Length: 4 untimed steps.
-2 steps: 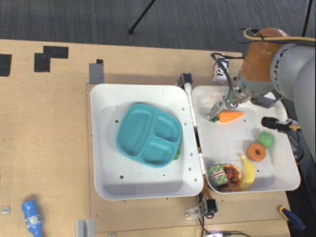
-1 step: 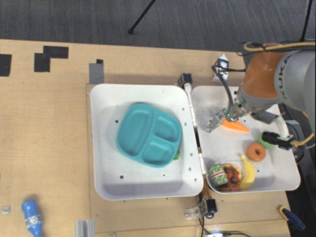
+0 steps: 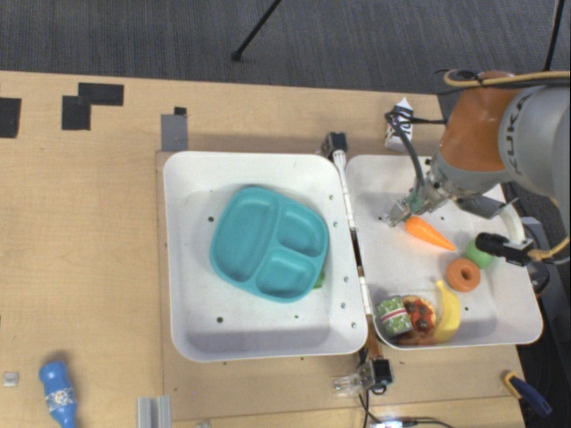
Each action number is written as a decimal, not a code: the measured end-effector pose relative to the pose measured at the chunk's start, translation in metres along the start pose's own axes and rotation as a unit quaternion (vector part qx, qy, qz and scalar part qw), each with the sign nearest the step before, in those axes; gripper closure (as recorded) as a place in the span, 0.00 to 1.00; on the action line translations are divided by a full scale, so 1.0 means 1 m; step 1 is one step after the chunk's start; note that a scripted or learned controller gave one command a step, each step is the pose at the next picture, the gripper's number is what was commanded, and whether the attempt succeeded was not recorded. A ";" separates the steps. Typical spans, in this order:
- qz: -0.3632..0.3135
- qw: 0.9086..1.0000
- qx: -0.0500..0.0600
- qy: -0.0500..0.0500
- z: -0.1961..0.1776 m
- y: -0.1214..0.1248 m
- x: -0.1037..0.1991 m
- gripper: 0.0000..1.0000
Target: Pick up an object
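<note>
While the gripper point(image 3: 412, 205) hangs low in the right bin point(image 3: 385, 266), I see it just beside the carrot point(image 3: 429, 233). I cannot tell how it's set

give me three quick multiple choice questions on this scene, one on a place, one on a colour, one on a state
1. Where is the divided plate?
A. left bin
B. right bin
C. bench top

2. What colour is the carrot?
A. blue
B. orange
C. white

3. How does the banana lie?
A. in the plate
B. out on the bench
C. in the right bin, by the near edge

Answers: 1 A, it fills the left bin. 2 B, orange with a green end. 3 C, it lies beside the packet.
</note>
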<state>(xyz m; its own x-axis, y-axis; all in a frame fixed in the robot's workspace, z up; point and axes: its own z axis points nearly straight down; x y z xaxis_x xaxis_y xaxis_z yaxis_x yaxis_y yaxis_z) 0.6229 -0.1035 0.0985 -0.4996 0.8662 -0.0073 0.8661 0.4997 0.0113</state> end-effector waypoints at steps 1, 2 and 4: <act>0.000 1.000 0.000 0.000 0.000 0.000 0.000 0.00; -0.316 0.949 0.002 0.003 0.012 -0.006 -0.004 0.00; -0.429 0.903 0.001 0.003 0.013 0.026 -0.016 0.00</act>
<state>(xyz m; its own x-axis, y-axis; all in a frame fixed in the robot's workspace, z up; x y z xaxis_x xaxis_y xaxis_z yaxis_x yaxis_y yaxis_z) 0.6536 -0.1040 0.0861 -0.9871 0.1597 -0.0075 0.1597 0.9872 0.0016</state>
